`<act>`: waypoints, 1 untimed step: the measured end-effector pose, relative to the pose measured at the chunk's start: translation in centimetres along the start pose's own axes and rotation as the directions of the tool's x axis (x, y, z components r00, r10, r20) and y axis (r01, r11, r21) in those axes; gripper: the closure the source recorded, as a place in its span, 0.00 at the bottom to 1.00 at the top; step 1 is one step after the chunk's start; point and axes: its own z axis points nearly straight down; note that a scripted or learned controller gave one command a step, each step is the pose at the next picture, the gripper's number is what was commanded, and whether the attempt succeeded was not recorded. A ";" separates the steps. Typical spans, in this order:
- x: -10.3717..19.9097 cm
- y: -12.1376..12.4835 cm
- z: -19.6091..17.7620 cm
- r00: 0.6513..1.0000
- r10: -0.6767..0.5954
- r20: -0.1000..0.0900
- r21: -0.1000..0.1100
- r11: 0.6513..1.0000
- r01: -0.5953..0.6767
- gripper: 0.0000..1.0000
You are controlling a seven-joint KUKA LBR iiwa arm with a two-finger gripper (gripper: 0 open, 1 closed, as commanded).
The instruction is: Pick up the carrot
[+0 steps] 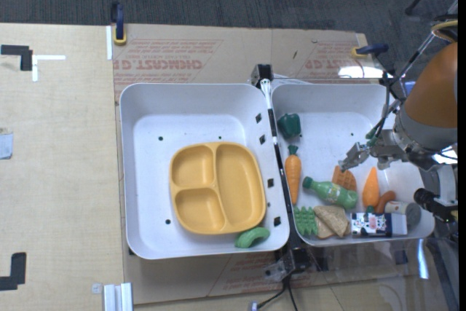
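Camera view, looking down on the table [58, 193]. Two white bins are sitting side by side. The left bin [138, 156] is holding a yellow divided plate [217, 187], and a green curved piece [252, 237] is lying just beside the plate's near edge.

The right bin [328, 120] is holding the clutter: the carrot [293, 172] is lying against the bin's left wall, with a dark green pepper [290, 125] just above it. A green bottle [331, 192], a second orange carrot-like piece [371, 187], a bread slice [331, 221] and a small carton [375, 223] are crowding the near right part.

The tool [357, 155] is hovering over the right bin, well apart from the carrot; fingers are reading as spread, gripping nothing.
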 end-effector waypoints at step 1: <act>-4.7 -0.4 4.1 0.999 -0.048 -0.003 -0.005 0.999 0.048 0.00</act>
